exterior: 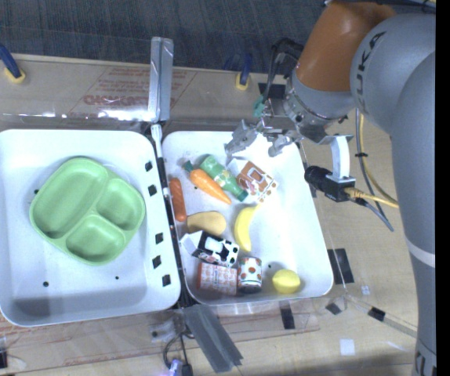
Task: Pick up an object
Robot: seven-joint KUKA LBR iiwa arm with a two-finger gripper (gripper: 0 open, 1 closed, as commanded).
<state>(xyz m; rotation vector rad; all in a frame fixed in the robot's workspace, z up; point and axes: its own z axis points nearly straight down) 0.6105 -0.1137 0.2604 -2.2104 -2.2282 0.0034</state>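
Two white bins: the left bin [9, 210] has one green tray [88, 208]; the right bin [307, 210] has about ten items; the gripper [261, 138] is spread apart, holding nothing.

Bright, even light; soft shadows, slightly grainy picture.

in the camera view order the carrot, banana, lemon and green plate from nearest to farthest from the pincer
1. carrot: right bin, upper part, just below the pincer.
2. banana: middle of the right bin.
3. lemon: right bin's near corner, bottom right.
4. green plate: left bin, across the divider.
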